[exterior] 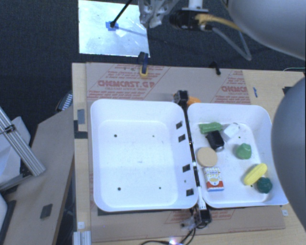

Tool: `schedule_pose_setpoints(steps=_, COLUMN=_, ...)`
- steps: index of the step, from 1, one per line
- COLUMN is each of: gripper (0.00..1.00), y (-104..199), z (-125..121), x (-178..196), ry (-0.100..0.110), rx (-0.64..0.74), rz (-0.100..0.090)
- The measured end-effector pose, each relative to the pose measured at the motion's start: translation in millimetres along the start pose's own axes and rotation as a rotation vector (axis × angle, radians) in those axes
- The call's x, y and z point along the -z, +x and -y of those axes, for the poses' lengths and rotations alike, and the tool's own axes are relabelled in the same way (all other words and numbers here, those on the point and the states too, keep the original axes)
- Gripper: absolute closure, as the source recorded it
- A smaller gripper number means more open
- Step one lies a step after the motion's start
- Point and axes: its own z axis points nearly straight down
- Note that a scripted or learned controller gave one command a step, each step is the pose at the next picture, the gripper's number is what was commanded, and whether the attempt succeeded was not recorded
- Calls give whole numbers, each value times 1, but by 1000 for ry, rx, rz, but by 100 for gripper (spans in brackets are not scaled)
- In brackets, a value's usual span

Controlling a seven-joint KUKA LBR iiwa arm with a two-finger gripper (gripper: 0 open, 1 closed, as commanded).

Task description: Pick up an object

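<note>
The right bin (248,115) holds several small objects: a green block (210,127), a black piece (215,139), a white piece (232,130), a tan disc (207,156), a red and white box (214,179), a green lump (244,151), a yellow banana (255,173) and a dark green ball (263,184). My gripper (154,13) hangs high at the view's top edge, well behind both bins and far from all of them. Nothing shows in its grasp.
The left bin (138,153) sits beside the right one, joined by a black-clipped divider (189,143). An orange thing (193,101) lies just behind the bins. The grey arm (291,143) covers the right edge. A shiny plate (112,28) lies on the floor behind.
</note>
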Motion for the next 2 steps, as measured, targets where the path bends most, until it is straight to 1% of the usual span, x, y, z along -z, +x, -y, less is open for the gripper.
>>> schedule_pose_setpoints(steps=1, gripper=100, y=-1, z=20, x=-147, ry=34, rx=-6, rz=10)
schedule_pose_setpoints(steps=2, gripper=100, y=0, z=22, x=-10, ry=6, rx=0, rz=1)
